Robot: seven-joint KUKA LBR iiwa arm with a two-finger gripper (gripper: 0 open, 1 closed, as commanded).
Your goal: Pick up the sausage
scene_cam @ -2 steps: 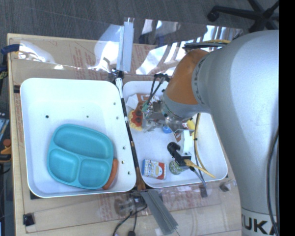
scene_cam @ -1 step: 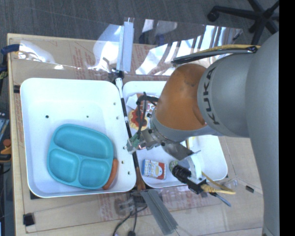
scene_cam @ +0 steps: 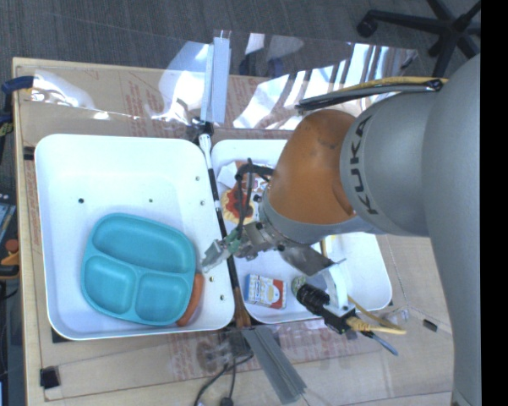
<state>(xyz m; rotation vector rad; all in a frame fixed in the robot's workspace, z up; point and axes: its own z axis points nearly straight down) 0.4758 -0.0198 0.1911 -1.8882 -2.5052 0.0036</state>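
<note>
1. The sausage, a smooth reddish-brown cylinder, is seen in the left bin, pressed against the lower right edge of the teal plate and partly hidden by it.
2. The end effector is seen just above the sausage, by the divide between the bins; its grip cannot be told.
3. A small printed packet lies in the right bin, largely covered by the arm.

Sausage: short, reddish-orange, lying flat in the left bin near its five o'clock corner, long axis running roughly twelve to six, tucked against the three o'clock edge of the teal tray.
</note>
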